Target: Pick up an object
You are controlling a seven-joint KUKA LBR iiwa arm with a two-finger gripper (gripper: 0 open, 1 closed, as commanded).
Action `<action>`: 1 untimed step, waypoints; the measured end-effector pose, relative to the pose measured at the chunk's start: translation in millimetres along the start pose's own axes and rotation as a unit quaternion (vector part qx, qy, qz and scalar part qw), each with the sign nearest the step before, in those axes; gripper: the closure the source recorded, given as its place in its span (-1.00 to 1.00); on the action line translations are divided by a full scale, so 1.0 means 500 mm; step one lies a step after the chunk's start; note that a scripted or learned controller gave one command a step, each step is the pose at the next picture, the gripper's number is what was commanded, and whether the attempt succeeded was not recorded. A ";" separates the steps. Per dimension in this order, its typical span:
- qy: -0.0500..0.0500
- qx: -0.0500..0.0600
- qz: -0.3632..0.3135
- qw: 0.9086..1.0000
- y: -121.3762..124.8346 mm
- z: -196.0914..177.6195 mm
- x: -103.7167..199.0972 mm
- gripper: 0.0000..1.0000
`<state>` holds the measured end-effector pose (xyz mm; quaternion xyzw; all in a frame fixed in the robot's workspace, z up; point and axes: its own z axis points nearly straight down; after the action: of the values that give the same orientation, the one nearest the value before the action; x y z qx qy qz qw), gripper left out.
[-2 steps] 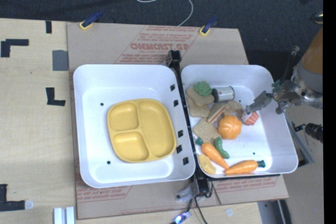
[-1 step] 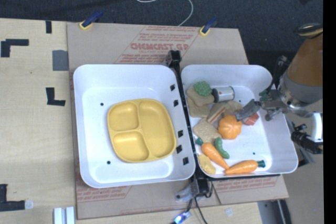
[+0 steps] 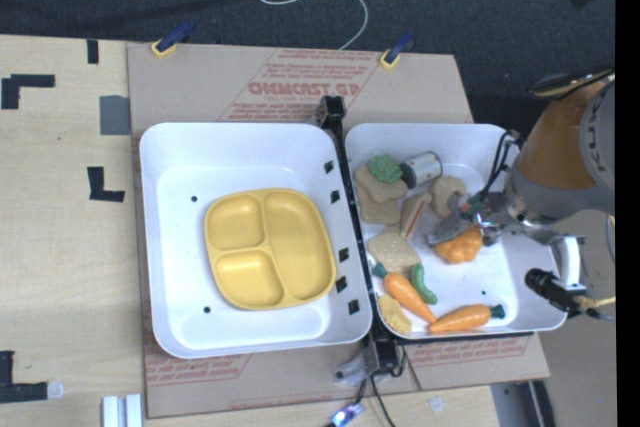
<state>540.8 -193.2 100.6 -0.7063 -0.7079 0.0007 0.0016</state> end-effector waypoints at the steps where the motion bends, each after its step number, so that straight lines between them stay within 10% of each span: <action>1: -0.001 0.000 0.000 1.000 0.000 0.033 0.002 -1.00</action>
<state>540.8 -192.3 83.9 -0.7065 -0.7077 0.0011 0.0005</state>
